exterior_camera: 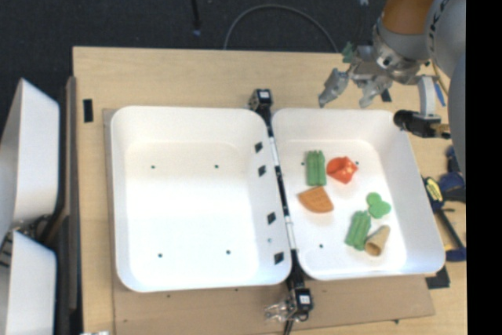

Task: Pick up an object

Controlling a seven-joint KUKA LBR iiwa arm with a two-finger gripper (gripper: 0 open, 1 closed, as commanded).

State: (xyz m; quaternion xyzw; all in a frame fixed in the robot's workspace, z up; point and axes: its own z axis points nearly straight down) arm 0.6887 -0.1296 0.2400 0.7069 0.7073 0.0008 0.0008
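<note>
Nearest us, in the right bin, we saw a tan cone-shaped piece by the near right corner, touching a green block just to its left. A little farther in lay a small green rounded piece toward the right wall and an orange wedge toward the left wall. Beyond those, a ribbed green piece and a red piece sat side by side near the middle. The left bin adjoined it along the clipped shared edge. Farthest, the gripper hung over the bench past the right bin's far edge, its fingers spread apart with nothing between them.
</note>
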